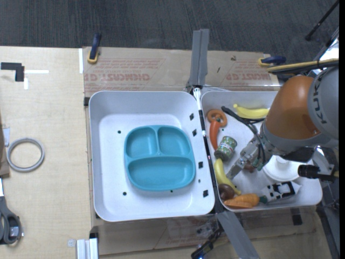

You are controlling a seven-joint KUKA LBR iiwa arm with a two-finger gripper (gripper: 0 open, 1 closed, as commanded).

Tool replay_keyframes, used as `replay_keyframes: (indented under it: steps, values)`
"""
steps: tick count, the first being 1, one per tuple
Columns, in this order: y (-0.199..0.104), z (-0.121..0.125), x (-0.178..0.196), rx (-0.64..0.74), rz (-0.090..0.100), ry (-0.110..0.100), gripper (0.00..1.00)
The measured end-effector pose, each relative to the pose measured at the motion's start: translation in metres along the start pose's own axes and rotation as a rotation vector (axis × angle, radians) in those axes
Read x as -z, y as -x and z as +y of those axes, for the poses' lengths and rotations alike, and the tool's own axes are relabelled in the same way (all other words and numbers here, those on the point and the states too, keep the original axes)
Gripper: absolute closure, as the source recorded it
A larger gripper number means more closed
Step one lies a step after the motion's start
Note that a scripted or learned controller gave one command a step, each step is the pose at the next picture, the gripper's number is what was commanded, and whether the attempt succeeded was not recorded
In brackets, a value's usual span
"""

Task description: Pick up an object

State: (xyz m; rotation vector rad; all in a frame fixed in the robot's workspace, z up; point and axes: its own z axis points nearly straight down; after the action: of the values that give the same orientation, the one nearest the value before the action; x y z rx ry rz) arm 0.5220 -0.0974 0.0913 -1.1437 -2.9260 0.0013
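The gripper hangs low in the right bin, just beside a green can and a banana; whether its fingers are spread is unclear, perhaps slightly parted. A teal divided plate lies in the left bin.

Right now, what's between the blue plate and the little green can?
In the camera view, the two bins' side walls and an orange carrot lie between the blue plate and green can.
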Motion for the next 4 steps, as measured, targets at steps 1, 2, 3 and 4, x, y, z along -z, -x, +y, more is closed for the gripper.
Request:
replay_keyframes:
  steps: [1,2,3,4]
  values:
    - [0.013,0.011,0.0,-0.028,-0.001,0.001,0.0]
    - [0.022,0.019,0.001,-0.051,-0.002,0.001,0.0]
    - [0.063,0.054,0.001,-0.22,-0.002,0.0,0.0]
    - [0.101,0.085,0.004,-0.262,0.019,-0.019,0.0]
